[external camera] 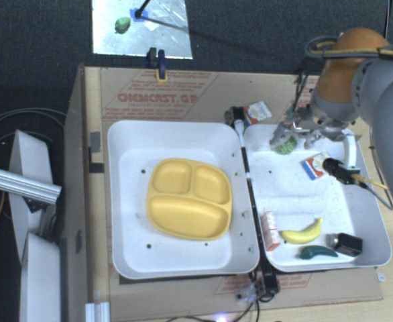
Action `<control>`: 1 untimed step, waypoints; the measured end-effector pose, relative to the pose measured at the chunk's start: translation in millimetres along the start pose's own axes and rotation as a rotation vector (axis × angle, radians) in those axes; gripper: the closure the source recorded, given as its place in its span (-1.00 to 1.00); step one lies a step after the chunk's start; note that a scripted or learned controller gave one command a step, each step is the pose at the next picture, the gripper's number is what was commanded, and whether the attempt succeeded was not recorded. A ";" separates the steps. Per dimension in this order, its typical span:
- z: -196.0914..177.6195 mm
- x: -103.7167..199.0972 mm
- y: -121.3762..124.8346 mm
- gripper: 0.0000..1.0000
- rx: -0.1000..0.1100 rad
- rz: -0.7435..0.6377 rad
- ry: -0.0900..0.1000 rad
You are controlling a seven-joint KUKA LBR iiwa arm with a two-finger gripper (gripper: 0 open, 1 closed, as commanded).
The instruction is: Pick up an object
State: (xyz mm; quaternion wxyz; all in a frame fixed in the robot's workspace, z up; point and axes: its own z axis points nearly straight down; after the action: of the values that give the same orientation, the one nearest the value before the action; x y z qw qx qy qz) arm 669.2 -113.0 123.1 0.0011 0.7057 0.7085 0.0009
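1. Green lump (286, 147) lies in the far left corner of the right bin (297, 196), close to the bin's far wall.
2. The gripper (292, 137) hangs right over the lump, its lower end at the lump's top edge. From this angle I cannot tell whether it is spread or closed, nor whether it touches the lump.
3. The grey arm with its orange band comes in from the right, above the far right part of the same bin.
4. A small red, white and blue card (311, 167) lies just to the right of the lump and nearer the camera, apart from it.
5. Along the bin's near side lie four things. A red and white tube (270, 230) is by the left wall, and a banana (302, 233) is just beside the tube. A teal piece (317, 251) sits below the banana, and a black block (348, 244) lies to the right.
6. The left bin (133, 180) holds a yellow tray (189, 198) with three compartments, lying flat near the middle.
7. Both bins rest on a cardboard sheet (163, 96). A small packet (257, 111) lies on it just beyond the gap between the bins.
8. Farther back, a foil sheet (163, 29) bears a green ball (122, 24), with a blue clamp (157, 60) at the sheet's near edge.
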 end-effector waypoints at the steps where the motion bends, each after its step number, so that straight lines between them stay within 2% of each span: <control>1: -11.2 0.2 1.1 1.00 -0.003 -0.002 0.000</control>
State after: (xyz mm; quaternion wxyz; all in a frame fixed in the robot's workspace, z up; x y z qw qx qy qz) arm 670.2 -112.8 134.3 0.0022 0.7048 0.7094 0.0019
